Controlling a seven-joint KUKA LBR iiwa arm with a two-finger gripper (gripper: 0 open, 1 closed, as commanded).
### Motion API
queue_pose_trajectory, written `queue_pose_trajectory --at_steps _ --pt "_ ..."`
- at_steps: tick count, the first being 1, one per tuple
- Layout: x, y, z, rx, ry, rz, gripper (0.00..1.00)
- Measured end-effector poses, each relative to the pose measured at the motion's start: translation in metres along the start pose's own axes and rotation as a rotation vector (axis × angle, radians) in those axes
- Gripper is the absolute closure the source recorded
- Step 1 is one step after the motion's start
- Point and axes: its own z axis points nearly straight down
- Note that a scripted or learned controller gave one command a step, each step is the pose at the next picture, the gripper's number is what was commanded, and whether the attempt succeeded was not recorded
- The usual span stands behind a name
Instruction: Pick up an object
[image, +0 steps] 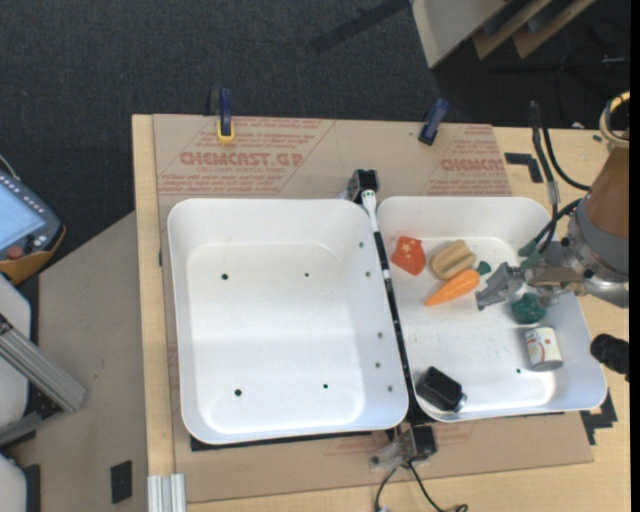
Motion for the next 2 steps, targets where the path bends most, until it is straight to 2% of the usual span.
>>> queue_pose_trajectory --at_steps 1,2 --pt "-0.059 0.013 -0.134 -0.018 -0.008 0.004 0.0" --pt "-0.056 -0.009 -0.29 -0.022 -0.008 -0.001 0.0"
